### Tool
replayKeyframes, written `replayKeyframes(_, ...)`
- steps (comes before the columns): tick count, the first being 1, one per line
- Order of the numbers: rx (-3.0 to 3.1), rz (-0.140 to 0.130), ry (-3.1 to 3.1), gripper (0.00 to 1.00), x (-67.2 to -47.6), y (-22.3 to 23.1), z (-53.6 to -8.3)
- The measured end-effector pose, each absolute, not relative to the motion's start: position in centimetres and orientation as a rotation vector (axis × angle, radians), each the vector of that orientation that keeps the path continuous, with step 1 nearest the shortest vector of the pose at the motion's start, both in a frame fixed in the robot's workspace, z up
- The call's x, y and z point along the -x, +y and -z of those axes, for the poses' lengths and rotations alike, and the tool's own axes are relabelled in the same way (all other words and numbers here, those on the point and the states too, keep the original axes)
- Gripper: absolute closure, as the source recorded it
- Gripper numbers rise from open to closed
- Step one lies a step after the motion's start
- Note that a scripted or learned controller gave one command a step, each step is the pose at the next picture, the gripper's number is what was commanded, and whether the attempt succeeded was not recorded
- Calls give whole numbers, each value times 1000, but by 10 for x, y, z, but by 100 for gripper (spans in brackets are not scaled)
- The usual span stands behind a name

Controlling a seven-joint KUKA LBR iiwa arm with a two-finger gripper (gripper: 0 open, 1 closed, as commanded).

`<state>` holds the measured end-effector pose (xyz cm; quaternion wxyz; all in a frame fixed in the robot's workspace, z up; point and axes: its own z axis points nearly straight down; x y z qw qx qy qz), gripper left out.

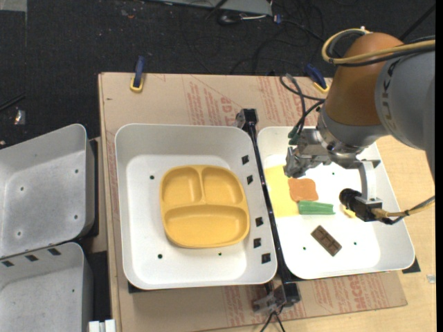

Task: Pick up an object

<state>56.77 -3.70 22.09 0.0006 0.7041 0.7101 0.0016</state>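
Presently the pick is not accomplished. The claw (296, 163) hangs low over the back left part of the right bin (387, 256), above the far end of a flat yellow sheet (278, 194) and just beside an orange piece (303, 189). Whether the claw is released or clenched cannot be told from this angle, and nothing is seen held in it.

All four candidate objects lie on the floor of the right bin: the yellow sheet against the left wall, the orange piece touching it, a green block (316, 208) just in front of the orange piece, and a brown bar (326, 240) apart, nearer the front. The left bin (138, 256) holds a yellow divided plate (205, 206), well away from the claw.

Judgement: the approach appears made, and the grasp and lift remain outstanding. The yellow sheet or the orange piece is the likeliest target.
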Motion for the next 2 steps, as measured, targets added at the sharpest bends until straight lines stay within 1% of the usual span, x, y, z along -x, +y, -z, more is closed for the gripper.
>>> replayKeyframes(1,-2212,-5,2229,100,-584,21,-233)
replayKeyframes(2,-2212,-4,2231,100,-597,82,-229)
